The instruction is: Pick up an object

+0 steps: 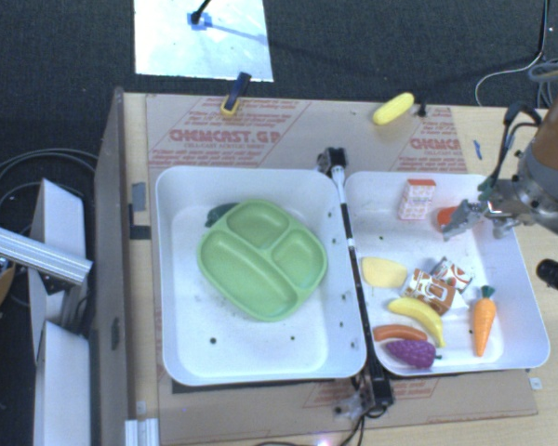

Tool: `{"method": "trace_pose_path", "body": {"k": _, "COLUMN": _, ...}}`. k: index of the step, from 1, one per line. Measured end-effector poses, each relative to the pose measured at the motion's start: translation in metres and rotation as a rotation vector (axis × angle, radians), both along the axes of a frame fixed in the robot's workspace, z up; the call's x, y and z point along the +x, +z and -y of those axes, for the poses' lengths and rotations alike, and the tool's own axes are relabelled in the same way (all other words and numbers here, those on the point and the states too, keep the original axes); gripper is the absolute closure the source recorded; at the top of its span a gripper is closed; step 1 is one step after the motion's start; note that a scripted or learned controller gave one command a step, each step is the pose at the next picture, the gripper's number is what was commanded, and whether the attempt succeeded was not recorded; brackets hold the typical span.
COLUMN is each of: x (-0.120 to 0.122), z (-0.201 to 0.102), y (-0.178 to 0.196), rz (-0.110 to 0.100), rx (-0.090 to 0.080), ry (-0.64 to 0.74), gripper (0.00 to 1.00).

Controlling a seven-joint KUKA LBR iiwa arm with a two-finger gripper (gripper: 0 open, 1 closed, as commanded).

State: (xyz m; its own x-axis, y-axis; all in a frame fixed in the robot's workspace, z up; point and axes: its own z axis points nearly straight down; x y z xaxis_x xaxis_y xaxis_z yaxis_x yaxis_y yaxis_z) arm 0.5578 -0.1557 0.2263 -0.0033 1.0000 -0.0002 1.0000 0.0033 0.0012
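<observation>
The right bin [525,277] holds several toy foods. A white and orange carton [417,199] stands at the back, with a small red piece [445,217] beside it. Nearer the front lie a pale yellow slice [383,271], a patterned box [439,286], a banana [420,314], a carrot [483,321], a sausage [400,333] and purple grapes [411,351]. My gripper [482,219] hangs over the bin's back right, just right of the red piece. Its fingers stand apart and open, with nothing between them.
The left bin [181,342] carries a green divided plate [262,258] with a dark green thing [219,214] poking out from its back edge. A yellow toy [392,108] lies on the cardboard behind the bins. A divider rail [349,249] runs between the bins.
</observation>
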Motion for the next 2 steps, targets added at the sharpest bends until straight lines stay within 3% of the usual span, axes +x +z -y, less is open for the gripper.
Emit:
{"method": "trace_pose_path", "body": {"k": 1, "x": -0.056, "z": 0.004, "y": -0.109, "rz": -0.004, "rx": 0.004, "ry": -0.007, "gripper": 0.0}}
{"method": "trace_pose_path", "body": {"k": 2, "x": -0.057, "z": -0.014, "y": -0.118, "rz": 0.025, "rx": -0.008, "ry": -0.006, "gripper": 0.0}}
